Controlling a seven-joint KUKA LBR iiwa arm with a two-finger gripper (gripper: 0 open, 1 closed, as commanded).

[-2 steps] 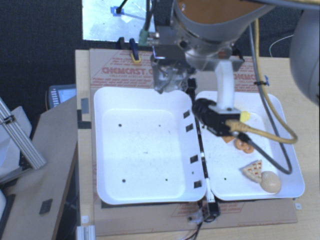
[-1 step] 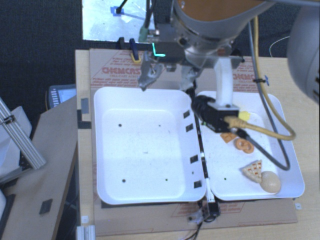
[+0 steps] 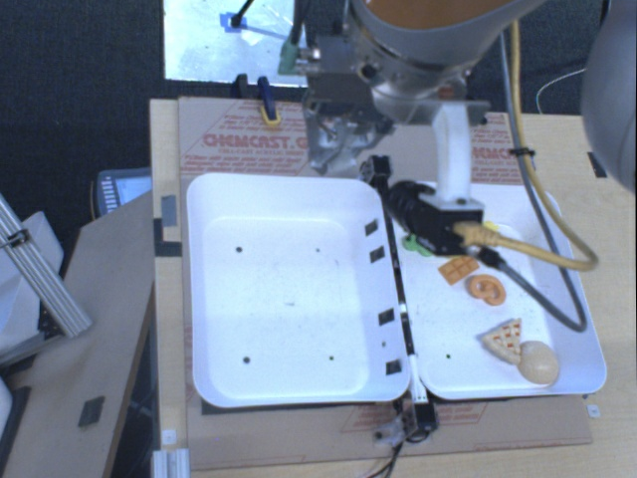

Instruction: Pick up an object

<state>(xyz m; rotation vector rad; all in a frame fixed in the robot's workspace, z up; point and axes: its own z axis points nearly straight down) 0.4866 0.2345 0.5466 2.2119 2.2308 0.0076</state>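
Gripper [image 3: 336, 155] above smooth white bin [image 3: 289, 386] rim (fingers blurred).

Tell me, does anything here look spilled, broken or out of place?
Nothing stands out. The small toy foods, a pretzel, a pizza slice and an egg-like ball, lie loose in the right bin, none spilled over its rim.

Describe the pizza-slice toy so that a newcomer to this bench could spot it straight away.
Start at the right-hand shallow white bin, the one with small toys in it. Go to its near right corner, where a pale beige egg-shaped ball lies. Touching that ball's left side is the tan triangular pizza-slice toy with red dots; it alone among its neighbours is wedge-shaped, unlike the orange pretzel-shaped toy above it.
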